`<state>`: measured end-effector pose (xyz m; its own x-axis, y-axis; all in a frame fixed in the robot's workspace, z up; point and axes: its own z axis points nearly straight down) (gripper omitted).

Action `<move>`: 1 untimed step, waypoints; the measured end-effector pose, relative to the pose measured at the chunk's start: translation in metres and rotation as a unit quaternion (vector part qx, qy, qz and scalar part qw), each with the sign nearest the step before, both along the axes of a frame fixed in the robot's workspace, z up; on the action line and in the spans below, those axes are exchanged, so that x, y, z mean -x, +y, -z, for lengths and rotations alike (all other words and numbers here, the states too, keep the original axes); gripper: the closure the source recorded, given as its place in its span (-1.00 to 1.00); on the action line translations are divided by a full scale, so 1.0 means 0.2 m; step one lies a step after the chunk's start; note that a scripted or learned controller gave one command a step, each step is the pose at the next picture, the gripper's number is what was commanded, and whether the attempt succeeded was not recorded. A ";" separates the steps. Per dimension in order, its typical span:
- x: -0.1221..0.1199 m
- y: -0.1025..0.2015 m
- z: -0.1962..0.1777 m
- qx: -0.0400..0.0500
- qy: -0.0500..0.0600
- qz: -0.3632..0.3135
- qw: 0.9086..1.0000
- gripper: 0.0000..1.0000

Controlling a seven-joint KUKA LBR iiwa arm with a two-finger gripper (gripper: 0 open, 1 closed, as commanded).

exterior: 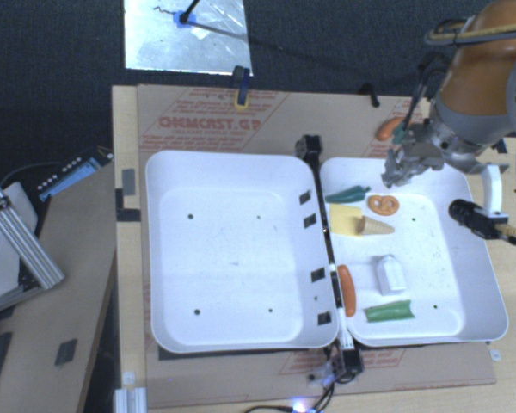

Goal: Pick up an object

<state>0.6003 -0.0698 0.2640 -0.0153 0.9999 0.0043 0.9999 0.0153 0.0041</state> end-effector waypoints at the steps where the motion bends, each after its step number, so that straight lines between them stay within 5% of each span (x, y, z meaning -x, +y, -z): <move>1: -0.07 0.12 -0.86 0.003 -0.008 0.004 1.000 1.00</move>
<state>0.6150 -0.0449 0.4364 -0.0081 1.0000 -0.0012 0.9998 0.0081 0.0206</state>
